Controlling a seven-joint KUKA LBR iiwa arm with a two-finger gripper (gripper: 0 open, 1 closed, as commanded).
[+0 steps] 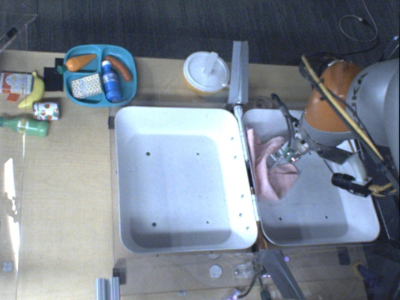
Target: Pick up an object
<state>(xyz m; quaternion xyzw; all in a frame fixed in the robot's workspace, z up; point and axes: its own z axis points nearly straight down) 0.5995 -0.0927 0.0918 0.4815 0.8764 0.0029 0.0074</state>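
The end effector (286, 155) is lowered onto the pink cloth (272, 169) lying in the right bin (325, 230), but a grip cannot be told, so the cloth is judged not yet lifted.

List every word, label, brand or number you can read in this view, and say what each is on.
No text can be read.
Carton: red and white printing, too blurred.
Small can: patterned label, too small.
Blue bottle in the teal tray: white label, illegible.
Green bottle: no readable marking.
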